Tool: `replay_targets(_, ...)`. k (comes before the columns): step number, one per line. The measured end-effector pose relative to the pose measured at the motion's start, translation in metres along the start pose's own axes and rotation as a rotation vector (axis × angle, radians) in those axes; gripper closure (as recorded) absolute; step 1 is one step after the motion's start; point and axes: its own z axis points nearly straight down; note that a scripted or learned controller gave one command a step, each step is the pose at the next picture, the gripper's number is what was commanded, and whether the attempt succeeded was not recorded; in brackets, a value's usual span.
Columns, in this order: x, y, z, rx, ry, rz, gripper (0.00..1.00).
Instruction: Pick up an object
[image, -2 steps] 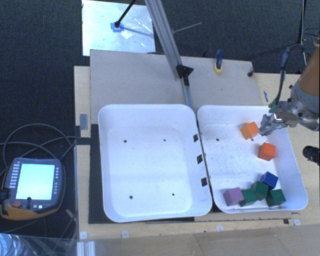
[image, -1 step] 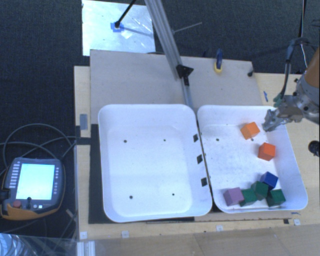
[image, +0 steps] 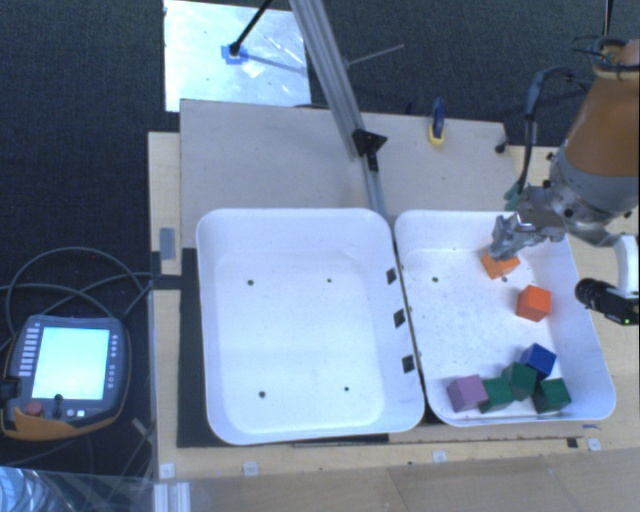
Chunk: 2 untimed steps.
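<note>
My gripper hangs low over the back part of the right bin. It is directly above a small orange block, whose far edge it hides; I cannot tell whether the two touch. A second orange block lies a little nearer and to the right, apart from the gripper. Along the bin's front right corner sit a blue block, three green blocks and a purple block, packed close together.
The left bin stands beside the right one, joined by a shared rim with black clips. A slanted metal pole crosses the back. A teach pendant lies off the bench at left.
</note>
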Motion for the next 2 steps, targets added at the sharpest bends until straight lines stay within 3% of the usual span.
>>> replay_targets(2, 0.091, 0.019, 0.029, 0.001, -0.001, 0.001, 1.0)
